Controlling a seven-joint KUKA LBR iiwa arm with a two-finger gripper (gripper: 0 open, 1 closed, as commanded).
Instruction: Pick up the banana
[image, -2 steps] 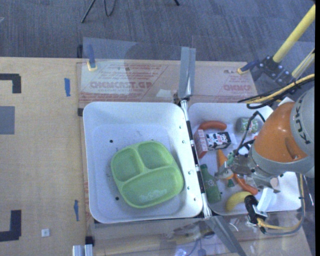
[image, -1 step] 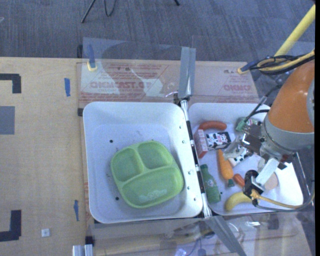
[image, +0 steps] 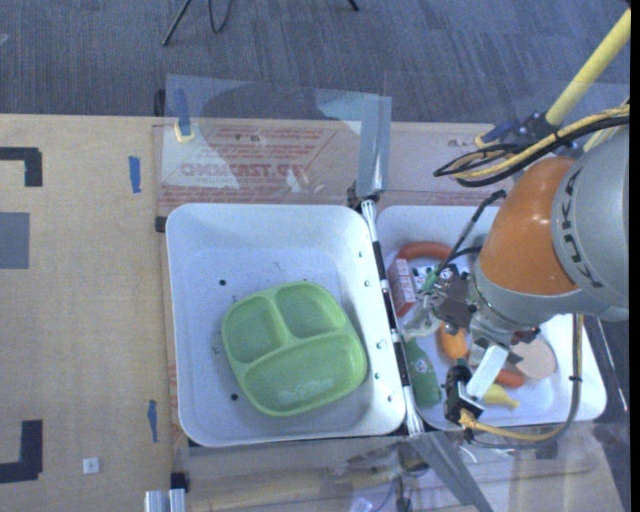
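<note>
Right bin: my gripper is over its contents, largely hidden under my own wrist. I cannot tell whether it is open or closed. Banana: 1 yellow end visible toward the bin's front, beside my gripper, not seen held. Left bin: 1 green plate, 3 compartments.

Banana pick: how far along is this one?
Done: nothing yet. A yellow piece, likely the banana, lies in the right bin, partly under the arm. In hand: the gripper is low over that bin, near a green bottle; whether it grips anything cannot be told. Left: grasp the banana and lift it.
</note>
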